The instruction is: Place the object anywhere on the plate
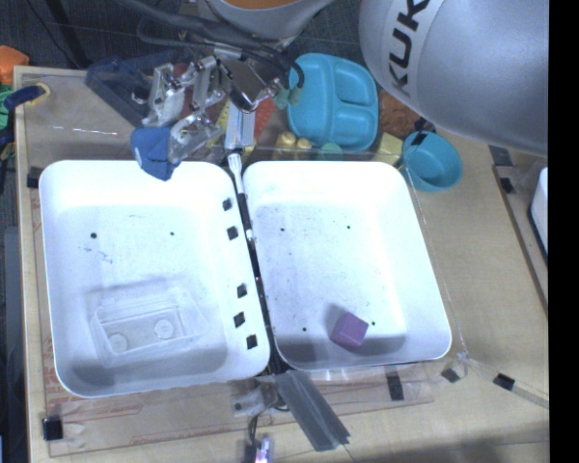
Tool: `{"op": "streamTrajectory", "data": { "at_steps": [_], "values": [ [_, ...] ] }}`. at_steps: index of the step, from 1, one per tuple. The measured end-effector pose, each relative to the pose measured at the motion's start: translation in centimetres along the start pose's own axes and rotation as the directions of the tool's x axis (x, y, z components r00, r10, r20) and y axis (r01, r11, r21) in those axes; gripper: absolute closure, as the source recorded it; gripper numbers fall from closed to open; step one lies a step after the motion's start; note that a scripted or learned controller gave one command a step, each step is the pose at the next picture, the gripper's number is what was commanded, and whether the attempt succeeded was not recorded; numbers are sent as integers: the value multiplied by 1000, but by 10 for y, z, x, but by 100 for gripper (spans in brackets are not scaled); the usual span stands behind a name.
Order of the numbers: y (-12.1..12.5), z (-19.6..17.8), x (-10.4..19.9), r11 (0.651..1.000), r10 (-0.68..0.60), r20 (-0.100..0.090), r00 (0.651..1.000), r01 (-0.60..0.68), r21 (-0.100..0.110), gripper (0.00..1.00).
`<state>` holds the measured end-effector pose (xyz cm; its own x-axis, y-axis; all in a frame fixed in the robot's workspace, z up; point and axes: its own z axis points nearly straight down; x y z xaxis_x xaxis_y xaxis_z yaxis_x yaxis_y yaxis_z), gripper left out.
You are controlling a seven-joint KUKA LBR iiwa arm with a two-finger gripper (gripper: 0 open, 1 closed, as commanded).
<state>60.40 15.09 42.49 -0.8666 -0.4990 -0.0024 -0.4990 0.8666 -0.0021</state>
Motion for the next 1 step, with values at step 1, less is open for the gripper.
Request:
{"op": "streamTrajectory", "data": {
  "at_steps": [1],
  "values": [
    [20,-17,35,982,188,-3,982,-188,0,100]
  ]
}}
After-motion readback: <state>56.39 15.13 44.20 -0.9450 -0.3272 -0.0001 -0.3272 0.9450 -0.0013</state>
